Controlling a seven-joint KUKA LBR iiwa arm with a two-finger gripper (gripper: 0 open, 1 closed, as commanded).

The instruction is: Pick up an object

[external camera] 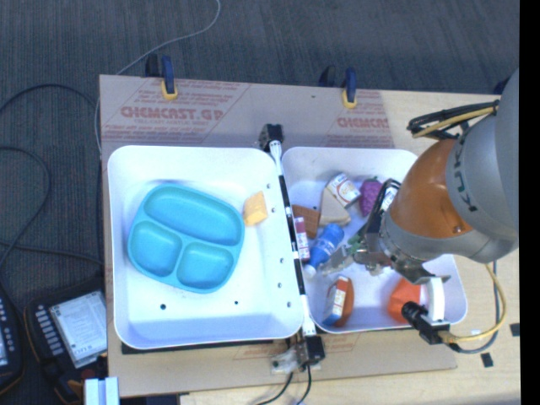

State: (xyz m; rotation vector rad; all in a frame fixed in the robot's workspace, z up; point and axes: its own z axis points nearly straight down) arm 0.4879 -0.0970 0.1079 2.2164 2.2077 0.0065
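Note:
The right bin holds several small items. A blue bottle lies near its left wall. A red-orange bottle lies near the front and an orange object sits at the front right. A white-and-red packet, a purple object and a brown piece lie toward the back. My gripper hangs low in the middle of this bin, just right of the blue bottle and above the red-orange bottle. The grey and orange wrist hides the bin's right half.
The left bin contains a blue divided plate and a small yellow-orange block near its right wall. A black-and-white divider runs between the bins. Cables trail at the front right, and a device sits off the bench at lower left.

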